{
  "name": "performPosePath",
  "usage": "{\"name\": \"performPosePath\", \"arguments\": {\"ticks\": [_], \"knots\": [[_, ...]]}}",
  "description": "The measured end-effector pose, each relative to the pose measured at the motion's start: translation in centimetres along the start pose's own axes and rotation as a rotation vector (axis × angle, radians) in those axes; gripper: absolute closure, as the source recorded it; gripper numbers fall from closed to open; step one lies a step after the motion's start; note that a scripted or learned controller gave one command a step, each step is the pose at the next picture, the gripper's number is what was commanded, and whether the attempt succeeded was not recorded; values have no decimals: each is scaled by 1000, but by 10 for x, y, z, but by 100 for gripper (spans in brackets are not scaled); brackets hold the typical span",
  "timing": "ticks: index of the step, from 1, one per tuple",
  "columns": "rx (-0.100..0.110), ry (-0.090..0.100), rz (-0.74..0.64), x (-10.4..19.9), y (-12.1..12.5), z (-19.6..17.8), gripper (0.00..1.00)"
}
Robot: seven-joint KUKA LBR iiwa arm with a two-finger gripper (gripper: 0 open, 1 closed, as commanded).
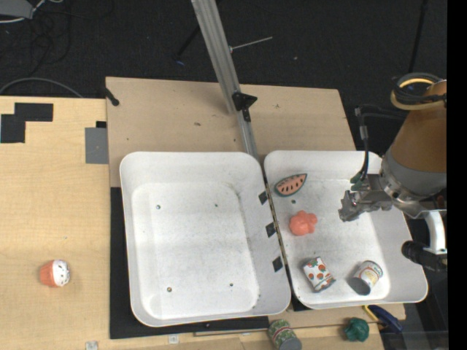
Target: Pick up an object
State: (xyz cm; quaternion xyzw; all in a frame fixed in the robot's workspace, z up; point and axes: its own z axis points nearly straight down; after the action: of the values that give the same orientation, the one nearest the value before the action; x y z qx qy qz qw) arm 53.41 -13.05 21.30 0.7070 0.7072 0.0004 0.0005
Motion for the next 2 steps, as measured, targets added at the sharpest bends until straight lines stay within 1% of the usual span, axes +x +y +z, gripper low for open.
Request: {"name": "performPosePath", "arguments": {"ticks": [1,2], "knots": [[3,3,-5,61,3,-8,100],[6,3,-5,122,-4,-4,100]]}}
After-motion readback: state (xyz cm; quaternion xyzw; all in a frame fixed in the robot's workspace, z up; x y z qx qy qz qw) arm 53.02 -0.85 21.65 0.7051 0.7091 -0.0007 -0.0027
